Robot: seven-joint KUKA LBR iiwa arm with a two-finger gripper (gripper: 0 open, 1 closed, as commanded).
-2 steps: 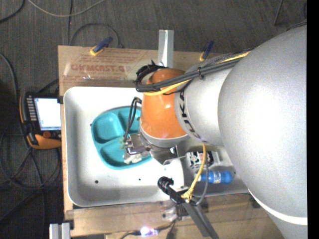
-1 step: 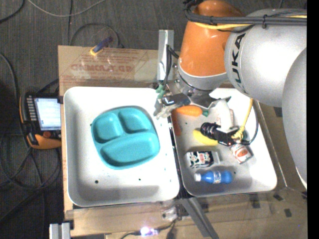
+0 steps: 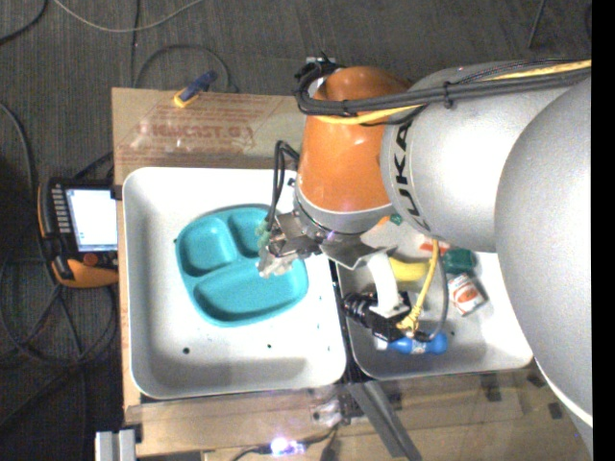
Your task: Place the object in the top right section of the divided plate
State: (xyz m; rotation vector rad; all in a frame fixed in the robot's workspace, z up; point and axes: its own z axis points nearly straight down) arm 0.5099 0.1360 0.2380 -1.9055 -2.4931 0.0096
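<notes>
— Where is the gripper right now?

— Low over the left bin, at the right side of the teal divided plate. It sits about where the ridge between the small upper right section and the large lower section meets the rim.

— Spread or pressed together?

— I cannot tell; the orange band and the wrist hang right above it and hide most of it.

— And the object for the plate?

— There is a small pale blur at the gripper's tip, over the plate, but it is too unclear to say whether it is a thing or part of the gripper. The loose things I can make out lie in the right bin: a yellow item, a red and white item and a blue item, partly hidden under the arm.

— How does the plate lie?

— Flat in the left bin, toward its upper middle, with two small sections above and the large one below.

— Anything beside the bins?

— A handheld screen unit with an orange edge just left of the left bin, and a brown board on the bench behind it
</notes>
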